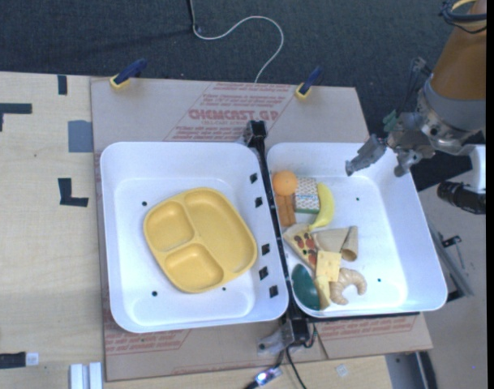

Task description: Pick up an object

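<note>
Gripper: the gripper [384, 160] hangs over the far right corner of the right bin [409, 241], fingers spread apart and holding nothing.
Arm: the arm [461, 63], grey with an orange band, reaches in from the right, above the right bin's far edge.
Toys: a heap of play food [320, 233] lies along the right bin's left wall, well apart from the gripper.
Heap, far to near: an orange ball [284, 183], a yellow banana [326, 205], a pizza slice [305, 245], a cheese wedge [328, 266], a green piece [305, 286] at the near end.
Left bin: the left bin [125, 241], touching the right bin's left side, holds a yellow tray [199, 238] with three compartments.
Beyond: a white cable [238, 27] loops on the dark floor past the right bin's far side.
</note>
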`<state>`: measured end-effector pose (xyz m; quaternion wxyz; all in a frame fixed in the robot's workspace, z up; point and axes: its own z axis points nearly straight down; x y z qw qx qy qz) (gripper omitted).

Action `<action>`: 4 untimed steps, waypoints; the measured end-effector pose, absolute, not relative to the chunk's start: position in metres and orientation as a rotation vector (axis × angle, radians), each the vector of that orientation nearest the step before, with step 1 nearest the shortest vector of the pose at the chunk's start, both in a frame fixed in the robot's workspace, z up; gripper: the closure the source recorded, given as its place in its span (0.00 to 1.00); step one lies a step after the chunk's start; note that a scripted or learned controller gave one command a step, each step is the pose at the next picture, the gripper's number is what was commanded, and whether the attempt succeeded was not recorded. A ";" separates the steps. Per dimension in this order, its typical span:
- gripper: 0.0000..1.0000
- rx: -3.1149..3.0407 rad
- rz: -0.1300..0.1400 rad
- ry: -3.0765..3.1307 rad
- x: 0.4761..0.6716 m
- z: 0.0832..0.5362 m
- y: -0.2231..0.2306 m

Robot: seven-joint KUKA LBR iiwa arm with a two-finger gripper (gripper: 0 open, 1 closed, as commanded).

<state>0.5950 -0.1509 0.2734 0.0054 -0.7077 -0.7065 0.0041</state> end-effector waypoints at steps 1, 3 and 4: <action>0.00 -2.220 0.002 -2.222 0.597 0.281 -0.151; 0.00 -2.216 0.008 -2.219 0.600 0.157 -0.158; 0.00 -2.217 0.008 -2.219 0.592 0.110 -0.161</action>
